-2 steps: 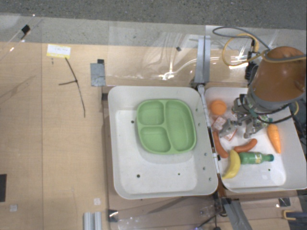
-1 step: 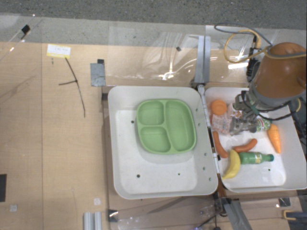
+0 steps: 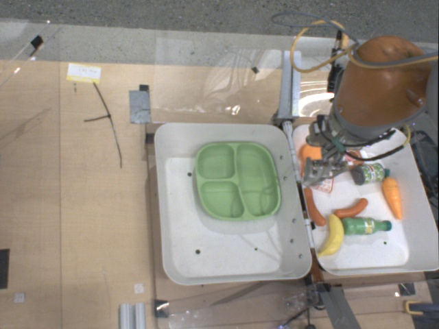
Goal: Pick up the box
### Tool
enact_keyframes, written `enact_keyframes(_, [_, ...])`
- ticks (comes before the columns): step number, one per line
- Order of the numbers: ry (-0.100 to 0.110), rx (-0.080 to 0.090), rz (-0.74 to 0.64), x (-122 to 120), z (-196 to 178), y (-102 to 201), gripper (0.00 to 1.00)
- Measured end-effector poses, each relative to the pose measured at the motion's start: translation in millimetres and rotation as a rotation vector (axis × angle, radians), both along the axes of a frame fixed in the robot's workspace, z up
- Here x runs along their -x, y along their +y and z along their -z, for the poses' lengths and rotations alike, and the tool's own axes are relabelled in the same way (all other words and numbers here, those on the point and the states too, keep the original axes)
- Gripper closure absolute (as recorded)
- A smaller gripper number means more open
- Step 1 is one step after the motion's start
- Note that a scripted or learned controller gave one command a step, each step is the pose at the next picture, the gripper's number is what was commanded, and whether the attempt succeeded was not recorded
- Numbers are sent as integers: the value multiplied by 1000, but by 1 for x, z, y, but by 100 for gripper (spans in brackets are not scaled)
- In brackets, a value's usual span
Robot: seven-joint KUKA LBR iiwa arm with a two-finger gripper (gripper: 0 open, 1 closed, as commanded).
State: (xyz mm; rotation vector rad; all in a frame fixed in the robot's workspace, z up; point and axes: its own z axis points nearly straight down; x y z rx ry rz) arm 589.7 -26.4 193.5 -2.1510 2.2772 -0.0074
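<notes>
Two shallow white bins are borne side by side on the counter, and the task turns on the right bin (image 3: 401, 256), where the claw (image 3: 319, 172) is lowered at the bin's left edge, near its far left corner. A small white card-like thing with red print (image 3: 324, 184), judged to be the box, is seen directly beneath and just nearward of the claw, touching or nearly touching it; its long axis cannot be told, since most of it is hidden. How far the claw is spread, and whether anything is gripped, cannot be told. An orange piece (image 3: 310, 151) is lodged just beside the claw on its far-left side. Along the left wall a sausage (image 3: 315, 208) is laid, with a second sausage (image 3: 350, 207), a banana (image 3: 334, 235) and a green bottle (image 3: 366, 225) toward the near edge, and a carrot (image 3: 392, 196) and a second bottle (image 3: 368, 175) toward the right. In the left bin (image 3: 171, 252) a green divided tray (image 3: 238, 181) is held, nothing lying in its compartments.
</notes>
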Motion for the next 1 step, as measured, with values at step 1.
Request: enact_keyframes(1, [1,1,-180,-44,-12,0,100])
